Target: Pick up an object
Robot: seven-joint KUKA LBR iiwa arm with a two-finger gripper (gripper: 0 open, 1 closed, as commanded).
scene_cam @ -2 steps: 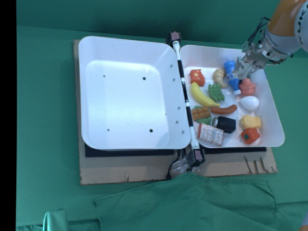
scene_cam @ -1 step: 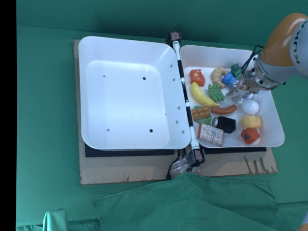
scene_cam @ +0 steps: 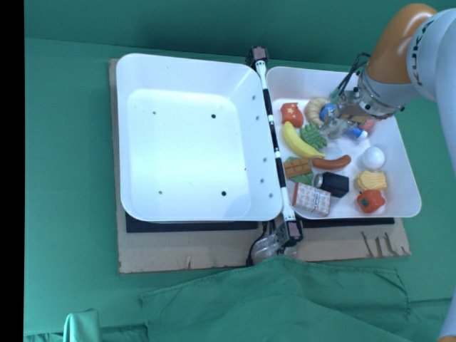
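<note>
The gripper (scene_cam: 333, 122) sits low in the right bin (scene_cam: 402, 164) among the toy foods, beside the croissant (scene_cam: 314, 108) and green leafy piece (scene_cam: 312, 135) (whether it holds anything I cannot tell), so a straight, slow lift suits best.

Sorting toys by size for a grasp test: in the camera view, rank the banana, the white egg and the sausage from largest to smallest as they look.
1. banana
2. sausage
3. white egg
The egg is rounder, yet looks shorter than the sausage.
</note>
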